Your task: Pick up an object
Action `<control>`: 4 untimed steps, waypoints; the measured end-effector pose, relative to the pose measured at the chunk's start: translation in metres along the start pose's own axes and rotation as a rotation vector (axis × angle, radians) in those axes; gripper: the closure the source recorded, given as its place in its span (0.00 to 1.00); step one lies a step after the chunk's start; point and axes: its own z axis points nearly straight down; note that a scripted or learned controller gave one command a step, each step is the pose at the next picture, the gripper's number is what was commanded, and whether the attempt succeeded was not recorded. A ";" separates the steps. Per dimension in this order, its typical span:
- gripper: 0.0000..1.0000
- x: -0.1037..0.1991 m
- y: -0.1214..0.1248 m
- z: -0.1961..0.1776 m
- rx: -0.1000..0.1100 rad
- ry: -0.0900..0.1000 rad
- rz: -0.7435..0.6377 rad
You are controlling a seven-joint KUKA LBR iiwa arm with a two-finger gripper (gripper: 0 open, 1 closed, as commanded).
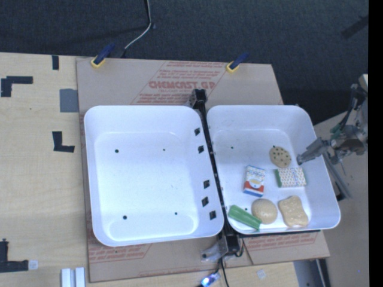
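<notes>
My claw (301, 157) sits over the right bin's (239, 119) right rim, beside the cookie (279, 156). Can't tell its state. I see the small carton (255, 180) just left of the wafer (291, 177).

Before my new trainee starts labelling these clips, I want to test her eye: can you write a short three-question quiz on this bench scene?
1. True or false: the long green block lies in the left white bin.
2. Which lies nearest the right white bin's far wall? A) round speckled cookie B) pale round bun C) tan bread slice
3. Fill in: the small red, white and blue carton lies just left of the green-and-white checked ____.

Key: 1 false; 2 A; 3 packet.
</notes>
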 end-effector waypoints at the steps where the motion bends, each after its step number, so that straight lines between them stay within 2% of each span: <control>1: 0.00 0.000 -0.001 -0.022 -0.001 0.000 0.000; 2: 0.00 0.018 0.034 0.108 0.011 0.005 -0.002; 3: 1.00 0.016 0.035 0.090 0.003 0.001 -0.001; 4: 1.00 0.017 0.035 0.081 0.004 0.001 -0.002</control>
